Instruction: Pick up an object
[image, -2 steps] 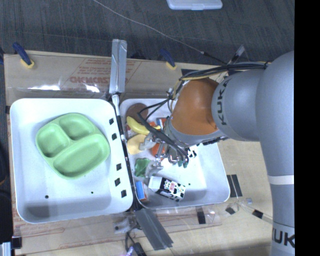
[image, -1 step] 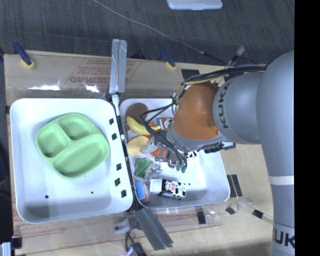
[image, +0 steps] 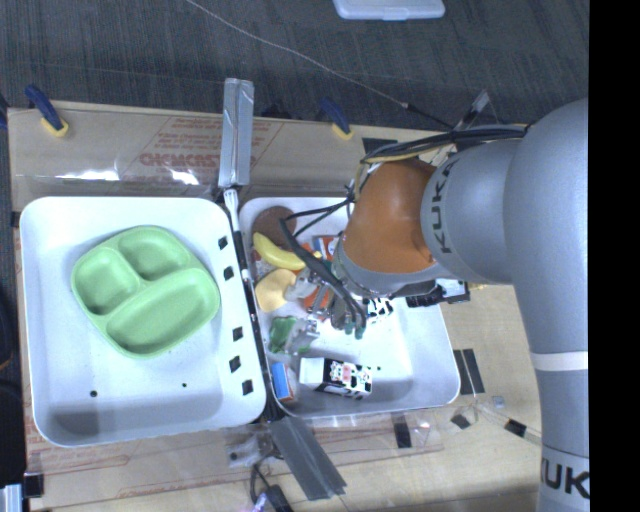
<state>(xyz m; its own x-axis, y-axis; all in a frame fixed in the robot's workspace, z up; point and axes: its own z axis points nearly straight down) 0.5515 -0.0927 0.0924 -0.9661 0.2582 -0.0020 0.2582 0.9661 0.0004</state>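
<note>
Gripper (image: 335, 318), grasp state indeterminate, sits low in the cluttered right bin (image: 430, 370) among a banana (image: 275, 252) and cow-print carton (image: 340, 376); green divided plate (image: 145, 290) occupies the left bin (image: 50, 400).

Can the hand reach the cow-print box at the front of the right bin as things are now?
Probably yes. The cow-print box lies uncovered near the right bin's front wall, and the hand hangs just behind it with nothing between.

robot lab, kuka arm (image: 500, 230), clamped bench (image: 480, 330), two white bins (image: 40, 300)
</note>
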